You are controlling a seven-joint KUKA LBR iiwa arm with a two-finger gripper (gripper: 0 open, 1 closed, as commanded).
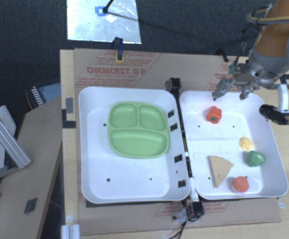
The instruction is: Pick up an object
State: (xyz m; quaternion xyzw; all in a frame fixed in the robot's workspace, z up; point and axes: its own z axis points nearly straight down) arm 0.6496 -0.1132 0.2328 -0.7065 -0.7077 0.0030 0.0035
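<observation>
My gripper [231,91] hangs open over the far edge of the right bin [271,133], its two fingers spread with nothing between them. Just below it and a little left lies a small red-orange piece with a green top [213,114]. Farther toward the front of the same bin sit a yellow lump [246,144], a green round piece [255,158], a tan wedge [219,170] and an orange piece [240,184].
The left bin [92,173] holds a green divided plate [137,129]. A black divider with clips [180,133] runs between the two bins. A shiny sheet [103,14] lies beyond the bench at the back.
</observation>
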